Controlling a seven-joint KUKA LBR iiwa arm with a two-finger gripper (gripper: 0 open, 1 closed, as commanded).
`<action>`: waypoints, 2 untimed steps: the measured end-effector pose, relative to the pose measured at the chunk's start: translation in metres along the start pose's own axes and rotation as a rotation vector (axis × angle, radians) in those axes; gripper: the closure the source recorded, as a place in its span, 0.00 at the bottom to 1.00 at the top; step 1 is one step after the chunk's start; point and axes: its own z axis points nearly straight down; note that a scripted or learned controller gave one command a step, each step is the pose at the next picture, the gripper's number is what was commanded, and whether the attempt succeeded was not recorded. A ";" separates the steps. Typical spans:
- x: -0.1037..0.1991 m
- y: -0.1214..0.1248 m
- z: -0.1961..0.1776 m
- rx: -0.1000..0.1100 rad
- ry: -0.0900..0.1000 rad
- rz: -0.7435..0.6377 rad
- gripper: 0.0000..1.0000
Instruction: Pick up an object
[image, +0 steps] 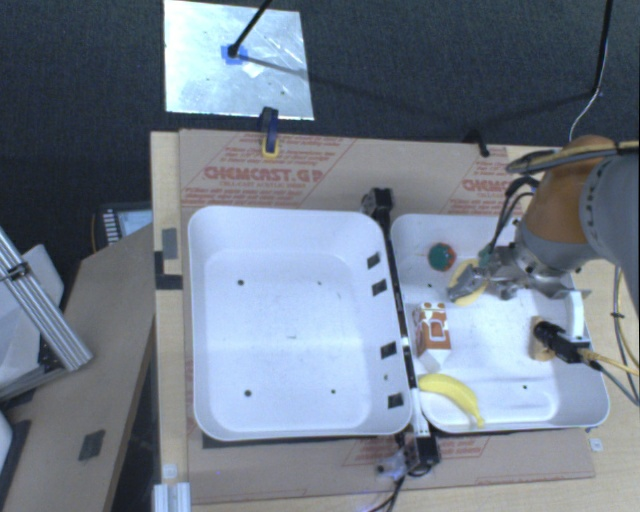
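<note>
We took the small yellow piece (466, 271) as the likeliest thing to pick, since it lay in the upper left part of the right bin (592, 405), right at the tip of the claw (468, 291). It looked small and light, probably a plastic toy with a smooth curved skin, so we judged it could slip or skid on the bin floor if pinched near one end. Taking it across its narrow middle seemed the safest hold. How much of it the claw hid, we could not say.

Just to the upper left of it sat a green ball (441, 257), round and likely to roll at a nudge. Lower down, an orange and white block (433, 328) rested against the bin's left wall. A banana (452, 393) lay near the lower left corner, well apart from the claw. The left bin (290, 330) filled the middle of the frame.

The arm (560, 225) came in from the right edge, its wrist bent down and leftward, so the claw pointed low toward the yellow piece. We could not tell whether the claw was open, closed or gripping anything. We could not make out the piece clearly enough to call it held.
</note>
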 end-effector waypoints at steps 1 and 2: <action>0.031 -0.022 -0.003 -0.005 0.000 -0.006 0.00; 0.059 -0.045 -0.003 -0.005 0.000 -0.006 0.00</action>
